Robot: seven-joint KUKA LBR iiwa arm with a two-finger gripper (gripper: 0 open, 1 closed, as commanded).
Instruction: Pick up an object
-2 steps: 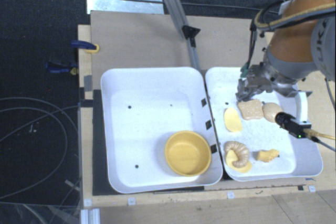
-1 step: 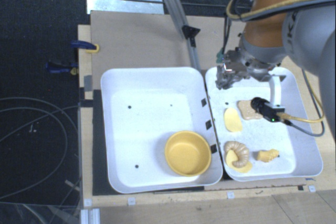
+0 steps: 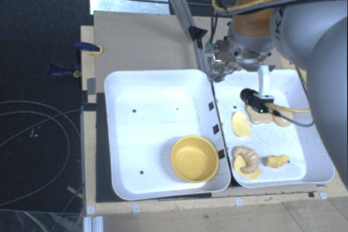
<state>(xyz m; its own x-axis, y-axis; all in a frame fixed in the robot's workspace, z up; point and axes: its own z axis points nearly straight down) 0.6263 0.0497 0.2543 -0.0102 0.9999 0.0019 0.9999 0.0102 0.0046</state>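
My gripper (image 3: 218,70) hangs over the back left corner of the right bin (image 3: 312,168), close to the rim shared by the two bins. In that bin lie a pale yellow oval piece (image 3: 241,124), a tan flat piece (image 3: 270,117), a curled beige pastry-like object (image 3: 246,160) and a small yellow object (image 3: 276,161). All of them are nearer the front than the gripper, and nothing shows in its grasp. A yellow bowl (image 3: 194,158) stands upright at the front right of the left bin (image 3: 141,95).
The arm's grey body and orange band cover the back right of the right bin. A slanted metal rod (image 3: 179,2) runs from the top down to the gripper. Brown board surrounds the bins, with blue clamps (image 3: 87,48) at the left edge.
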